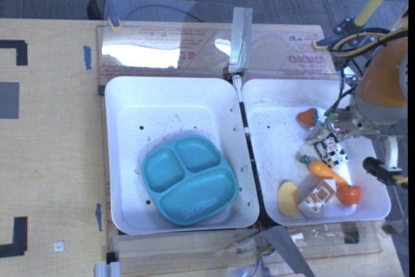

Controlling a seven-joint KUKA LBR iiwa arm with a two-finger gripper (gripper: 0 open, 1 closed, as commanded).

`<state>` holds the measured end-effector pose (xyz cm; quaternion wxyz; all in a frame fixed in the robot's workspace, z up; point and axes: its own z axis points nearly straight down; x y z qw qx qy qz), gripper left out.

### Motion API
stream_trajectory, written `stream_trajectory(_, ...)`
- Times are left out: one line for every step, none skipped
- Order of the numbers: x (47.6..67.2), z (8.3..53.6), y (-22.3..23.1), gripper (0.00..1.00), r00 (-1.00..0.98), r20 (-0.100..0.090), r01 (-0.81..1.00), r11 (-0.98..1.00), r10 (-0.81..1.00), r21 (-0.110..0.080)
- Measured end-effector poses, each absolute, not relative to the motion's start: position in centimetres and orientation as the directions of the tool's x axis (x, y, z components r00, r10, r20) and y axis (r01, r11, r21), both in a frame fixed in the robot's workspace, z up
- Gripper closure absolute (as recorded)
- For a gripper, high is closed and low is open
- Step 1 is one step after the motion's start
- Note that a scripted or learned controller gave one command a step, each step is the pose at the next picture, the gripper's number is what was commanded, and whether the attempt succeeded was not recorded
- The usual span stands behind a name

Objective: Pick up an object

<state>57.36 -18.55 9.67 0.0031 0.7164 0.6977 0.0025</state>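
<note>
Your gripper (pixel 326 128) hangs low over the right bin (pixel 272 107), beside a heap of small toys: an orange piece (pixel 307 117), a black-and-white spotted one (pixel 332 151), a carrot shape (pixel 322 170), a yellow piece (pixel 288 198), a brown-and-white block (pixel 319 196) and a red piece (pixel 349 194). Whether it is open or closed cannot be told. The toys touch, so you could snag two or knock one away. They crowd the bin's right wall; its left half is open. The left bin (pixel 123 139) holds a blue divided plate (pixel 189 179).
</note>
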Motion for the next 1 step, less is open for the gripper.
stream_trajectory(56.56, 20.24, -14.08, 1.00, -0.012, -0.001, 1.000, 0.012, 1.000, 0.006)
